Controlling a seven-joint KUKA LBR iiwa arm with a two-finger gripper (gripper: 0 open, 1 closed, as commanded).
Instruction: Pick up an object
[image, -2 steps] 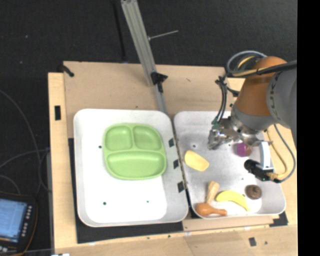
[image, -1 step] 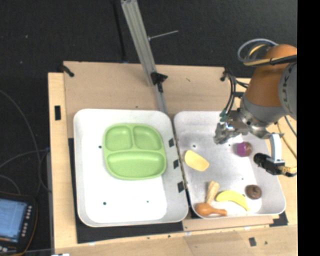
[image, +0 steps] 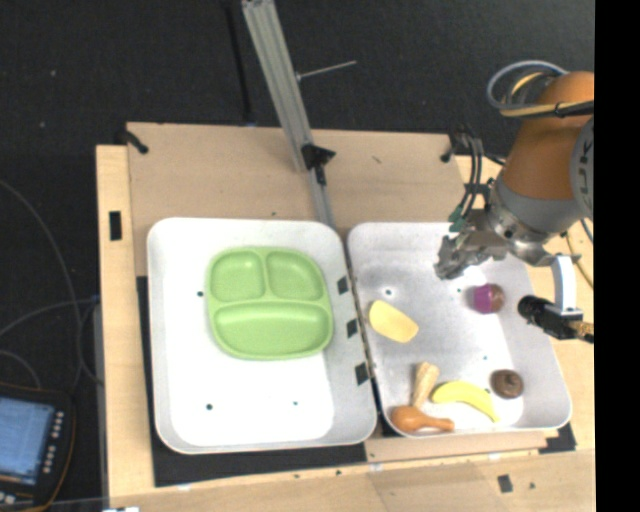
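In the right bin (image: 400, 250) lie a pale yellow wedge (image: 393, 322), a purple round thing (image: 487, 297), a brown round thing (image: 507, 383), a yellow banana (image: 466, 398), a tan stick-like piece (image: 424, 380) and an orange piece (image: 422, 420). My gripper (image: 452, 263) hangs over the upper middle of this bin, left of the purple thing and up-right of the yellow wedge. Nothing shows between its fingers.
The left bin (image: 180, 400) holds a green three-part plate (image: 270, 304). A slanted metal pole (image: 290, 110) crosses above the bench to the gap between the bins. The arm (image: 545, 170) comes in from the upper right.
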